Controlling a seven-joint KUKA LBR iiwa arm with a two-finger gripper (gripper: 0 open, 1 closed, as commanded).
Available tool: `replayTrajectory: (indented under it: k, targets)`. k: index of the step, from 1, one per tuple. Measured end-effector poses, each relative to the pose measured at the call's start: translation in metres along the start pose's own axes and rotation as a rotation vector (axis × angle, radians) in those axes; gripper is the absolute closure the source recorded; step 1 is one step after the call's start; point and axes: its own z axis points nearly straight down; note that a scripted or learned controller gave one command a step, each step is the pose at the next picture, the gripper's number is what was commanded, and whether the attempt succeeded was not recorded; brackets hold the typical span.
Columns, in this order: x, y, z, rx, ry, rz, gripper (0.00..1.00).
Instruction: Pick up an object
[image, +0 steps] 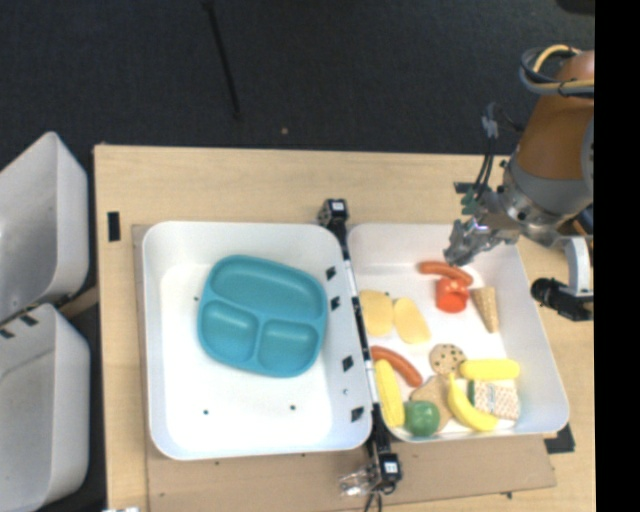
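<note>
The right bin (400, 245) holds several toy foods: a red pepper (451, 294), a small red sausage (443, 268), an ice cream cone (486, 307), two pale yellow pieces (393, 316), a longer hot dog sausage (397, 365), a cookie (446, 359), a corn cob (388, 392), a green apple (423, 418), a banana (466, 405) and a yellow block (489, 370). My gripper (467, 240) hangs over the bin's far right part, just above the small sausage and pepper. Nothing shows between its fingers.
The left bin (170, 400) carries a blue divided plate (263, 315). A black clip (333, 211) sits at the far end of the seam between bins. Bare bench wood surrounds both bins.
</note>
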Motion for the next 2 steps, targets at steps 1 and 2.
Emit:
replayTrajectory:
  k: [1, 2]
  targets:
    - [0.042, 0.038, -0.003, 0.000, 0.002, 0.000, 1.00]
    - [0.073, 0.077, 0.003, 0.000, 0.001, 0.001, 1.00]
